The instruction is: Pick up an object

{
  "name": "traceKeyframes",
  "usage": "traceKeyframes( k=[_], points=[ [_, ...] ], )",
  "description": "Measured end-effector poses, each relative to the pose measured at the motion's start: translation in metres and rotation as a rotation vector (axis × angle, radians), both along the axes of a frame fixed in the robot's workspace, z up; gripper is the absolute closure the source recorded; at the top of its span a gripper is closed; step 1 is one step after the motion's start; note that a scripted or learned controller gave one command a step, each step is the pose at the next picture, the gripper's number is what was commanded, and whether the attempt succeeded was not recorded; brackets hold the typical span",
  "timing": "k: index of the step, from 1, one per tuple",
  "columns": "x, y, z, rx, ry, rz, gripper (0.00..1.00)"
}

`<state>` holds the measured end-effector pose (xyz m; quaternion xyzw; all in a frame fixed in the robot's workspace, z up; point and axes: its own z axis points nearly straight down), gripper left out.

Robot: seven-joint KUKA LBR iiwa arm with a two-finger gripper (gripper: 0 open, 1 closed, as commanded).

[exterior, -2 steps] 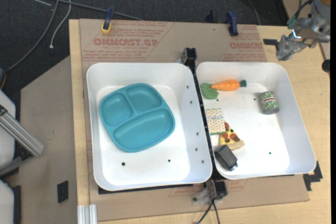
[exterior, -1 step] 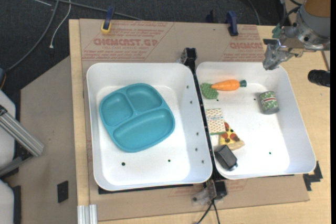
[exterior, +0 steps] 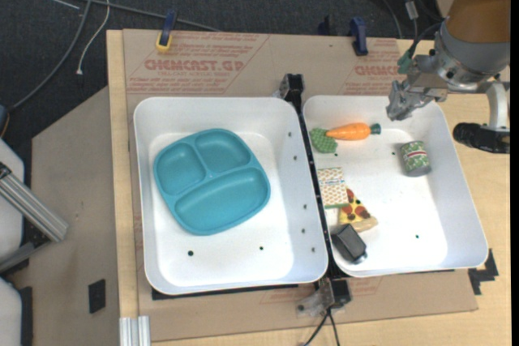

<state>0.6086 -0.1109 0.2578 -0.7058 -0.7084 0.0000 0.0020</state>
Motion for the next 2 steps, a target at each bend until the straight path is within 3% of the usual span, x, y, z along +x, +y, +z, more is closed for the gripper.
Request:
traceKeyframes(
  k=[2],
  points=[
    [-0.04,0.087,-0.025,0.0,0.001,0.0,1.0]
  ],
)
